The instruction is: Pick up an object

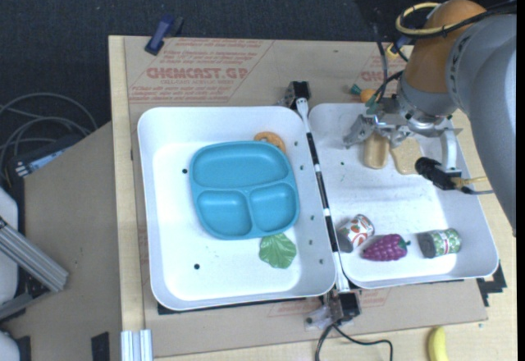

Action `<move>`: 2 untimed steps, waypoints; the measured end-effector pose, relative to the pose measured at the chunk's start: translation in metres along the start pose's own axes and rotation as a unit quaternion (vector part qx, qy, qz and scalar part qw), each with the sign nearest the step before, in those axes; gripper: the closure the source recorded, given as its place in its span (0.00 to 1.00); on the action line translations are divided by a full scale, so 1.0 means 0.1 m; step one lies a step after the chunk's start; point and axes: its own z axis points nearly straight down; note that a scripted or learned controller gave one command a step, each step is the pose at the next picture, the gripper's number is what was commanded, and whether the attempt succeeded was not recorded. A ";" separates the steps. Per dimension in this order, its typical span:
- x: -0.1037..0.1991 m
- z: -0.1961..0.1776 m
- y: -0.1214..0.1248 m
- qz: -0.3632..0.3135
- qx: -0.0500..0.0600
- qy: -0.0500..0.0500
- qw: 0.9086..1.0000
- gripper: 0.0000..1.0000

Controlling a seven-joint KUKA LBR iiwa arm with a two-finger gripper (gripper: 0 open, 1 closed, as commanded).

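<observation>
Tan bread-like piece (376,152) right under claw (385,128), long axis upright; can't tell claw's opening or hold.

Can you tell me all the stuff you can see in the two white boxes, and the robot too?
tray: 1, blue, middle of left bin
leaf: 1, green, left bin, at the tray's near edge
pastry: 1, orange-brown, left bin, behind the tray
can: 1, white and red, right bin, near side
grapes: 1 bunch, purple, right bin, beside the can
jar: 1, green and grey, right bin, right of the grapes
tan pieces: 2, right bin, far side, under the gripper
bins: 2, white, side by side
gripper: 1, grey, over right bin's far side
</observation>
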 end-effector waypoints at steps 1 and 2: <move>0.00 -0.10 0.00 0.000 -0.001 -0.001 1.000 1.00; 0.76 -1.00 -0.44 0.000 0.001 0.001 1.000 1.00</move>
